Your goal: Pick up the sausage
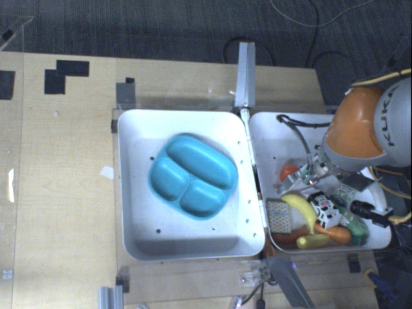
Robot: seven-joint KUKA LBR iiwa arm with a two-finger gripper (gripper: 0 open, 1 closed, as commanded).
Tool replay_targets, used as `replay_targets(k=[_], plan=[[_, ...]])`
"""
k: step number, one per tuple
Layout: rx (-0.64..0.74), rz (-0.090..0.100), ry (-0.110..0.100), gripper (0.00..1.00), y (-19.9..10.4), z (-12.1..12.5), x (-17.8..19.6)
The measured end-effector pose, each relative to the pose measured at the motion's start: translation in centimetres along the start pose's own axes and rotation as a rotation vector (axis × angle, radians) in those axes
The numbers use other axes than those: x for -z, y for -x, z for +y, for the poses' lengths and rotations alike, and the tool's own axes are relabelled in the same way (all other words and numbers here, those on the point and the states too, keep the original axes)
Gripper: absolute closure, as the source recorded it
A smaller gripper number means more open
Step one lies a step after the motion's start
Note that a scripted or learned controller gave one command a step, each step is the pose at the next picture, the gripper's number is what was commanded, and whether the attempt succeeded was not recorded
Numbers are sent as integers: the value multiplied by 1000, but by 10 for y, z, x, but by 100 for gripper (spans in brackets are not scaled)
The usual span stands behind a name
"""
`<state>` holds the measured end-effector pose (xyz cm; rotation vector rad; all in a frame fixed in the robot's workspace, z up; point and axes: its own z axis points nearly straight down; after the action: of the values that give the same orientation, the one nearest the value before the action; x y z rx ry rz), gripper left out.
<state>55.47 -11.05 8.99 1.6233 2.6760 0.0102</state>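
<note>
The sausage [288,239] is a dark red-brown piece lying along the front wall of the right bin [267,134], partly under a banana [301,208]. My gripper [308,174] hangs low over the middle of that bin, behind the banana and just right of a small red item [290,171]. It stands well back from the sausage and nothing shows in its grip. The arm's orange band [353,131] covers the bin's far right part.
The left bin [129,172] holds a blue divided plate [193,176]. Around the sausage lie a yellow piece [313,241], a carrot [336,234], a green item [358,229], a grey mesh pad [278,216] and a black-and-white object [324,210].
</note>
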Motion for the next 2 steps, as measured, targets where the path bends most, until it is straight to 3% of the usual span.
replay_targets(k=[1,2], plan=[[1,-1,7,100,0,3,12],[1,-1,7,0,0,3,12]])
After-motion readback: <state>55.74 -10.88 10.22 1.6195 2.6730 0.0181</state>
